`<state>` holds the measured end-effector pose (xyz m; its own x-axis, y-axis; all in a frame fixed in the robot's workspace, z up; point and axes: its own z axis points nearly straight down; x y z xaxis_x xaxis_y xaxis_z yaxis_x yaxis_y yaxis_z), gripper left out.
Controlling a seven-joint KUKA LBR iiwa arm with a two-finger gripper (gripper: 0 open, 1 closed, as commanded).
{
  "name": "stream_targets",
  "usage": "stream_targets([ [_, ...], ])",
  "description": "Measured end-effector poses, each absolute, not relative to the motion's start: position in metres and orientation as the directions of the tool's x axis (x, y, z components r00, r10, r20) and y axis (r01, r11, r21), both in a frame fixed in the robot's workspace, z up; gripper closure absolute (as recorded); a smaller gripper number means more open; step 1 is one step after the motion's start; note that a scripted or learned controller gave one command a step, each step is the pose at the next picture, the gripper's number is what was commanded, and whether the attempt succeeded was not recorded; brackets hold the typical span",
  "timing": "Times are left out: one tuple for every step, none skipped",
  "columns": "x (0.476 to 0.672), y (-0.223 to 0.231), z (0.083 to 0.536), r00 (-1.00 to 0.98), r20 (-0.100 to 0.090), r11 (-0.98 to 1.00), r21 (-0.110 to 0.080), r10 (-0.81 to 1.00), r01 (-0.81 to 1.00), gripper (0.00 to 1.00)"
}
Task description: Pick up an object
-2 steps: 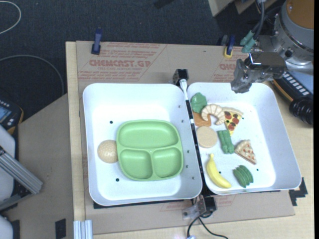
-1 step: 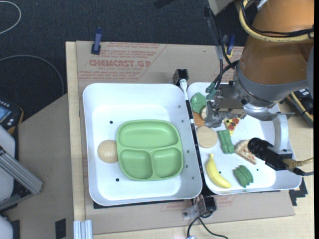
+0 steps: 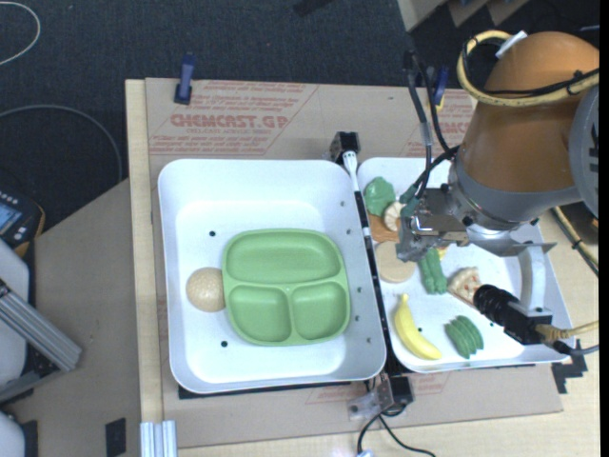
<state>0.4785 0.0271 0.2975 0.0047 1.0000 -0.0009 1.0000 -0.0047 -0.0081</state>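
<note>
My gripper (image 3: 416,247) hangs low over the left part of the right bin (image 3: 495,358). A long green vegetable toy (image 3: 434,273) lies right under and just in front of it; I cannot make out whether they touch. Around it in the same bin lie a light green lumpy toy (image 3: 379,196), a small orange-brown piece (image 3: 390,221), a pale round disc (image 3: 392,272), a yellow banana (image 3: 416,328), a dark green ridged piece (image 3: 464,336) and a beige piece (image 3: 464,281). The arm's bulk hides the bin's far right part.
The left bin (image 3: 181,255) holds a green divided plate (image 3: 285,286) in its middle and a tan ball (image 3: 205,289) against the plate's left side. A black divider rail (image 3: 365,246) runs between the two bins. Brown board surrounds both bins.
</note>
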Motion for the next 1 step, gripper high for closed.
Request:
stream_targets([
  [0.4801, -0.0193, 0.3851, 0.005, -0.001, -0.005, 0.011, 1.000, 1.000, 1.00],
])
